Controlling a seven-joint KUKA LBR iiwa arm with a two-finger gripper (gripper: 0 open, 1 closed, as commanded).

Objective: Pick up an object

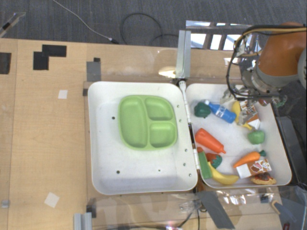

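**Clerk:** Item one, arm pose?

**Arm:** My arm (280, 56) enters from the right, orange band uppermost, wrist bent down over the far right corner of the right bin (287, 176). Cables loop around the wrist.

**Clerk:** Item two, pincer?

**Arm:** My pincer (247, 99) hangs beneath the wrist at the bin's back edge, hidden by the wrist housing and cables. How far it stands open, I cannot tell. It sits just above a small printed packet (249, 113) and a yellow piece (237, 110); whether it touches either, I cannot tell.

**Clerk:** Item three, contents of the right bin, with axes?

**Arm:** Blue bottle (221, 111), lying flat, long axis running from upper left to lower right, its cap end beside a dark green vegetable (202, 110). Orange carrot (209, 141) mid-bin, same diagonal. Green round fruit (257, 137) near the right wall. Second carrot (247, 159), tilted up to the right. Banana (221, 176) along the front wall, curving upward. Printed carton (261, 167) at the front right corner.

**Clerk:** Item four, left bin?

**Arm:** Left bin (105, 176) holds a green divided plate (146, 122), three compartments. Both bins rest on the bench (43, 143).
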